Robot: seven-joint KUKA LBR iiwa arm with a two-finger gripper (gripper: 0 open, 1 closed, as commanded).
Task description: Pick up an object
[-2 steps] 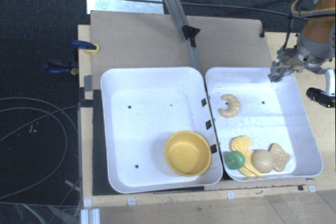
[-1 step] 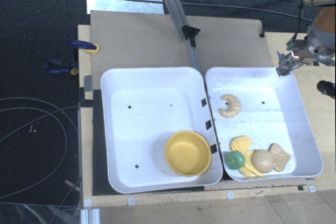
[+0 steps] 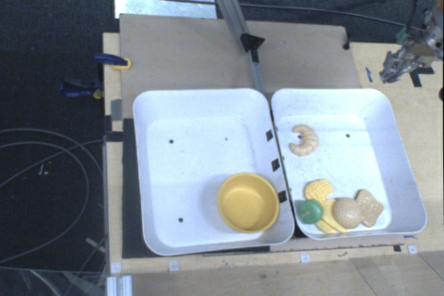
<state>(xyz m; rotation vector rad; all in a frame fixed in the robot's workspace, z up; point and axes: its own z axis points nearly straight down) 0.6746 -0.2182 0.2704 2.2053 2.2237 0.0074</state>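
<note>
My gripper point(image 3: 390, 71) hangs at the far right, above the bench beyond the right bin's point(image 3: 388, 118) back right corner, with nothing visible between its fingers. In the right bin a tan croissant point(image 3: 304, 139) lies near the middle. At the bin's front sit a yellow corn piece point(image 3: 318, 189), a green round piece point(image 3: 310, 211), a beige round piece point(image 3: 345, 212) and a tan biscuit point(image 3: 369, 206). A yellow bowl point(image 3: 248, 202) stands upright at the front right of the left bin point(image 3: 187, 128).
A grey pole point(image 3: 232, 7) slants across the back of the bench down to the seam between the bins. Blue clamps point(image 3: 104, 62) grip the bench's left edge. Cables run over the dark floor at left.
</note>
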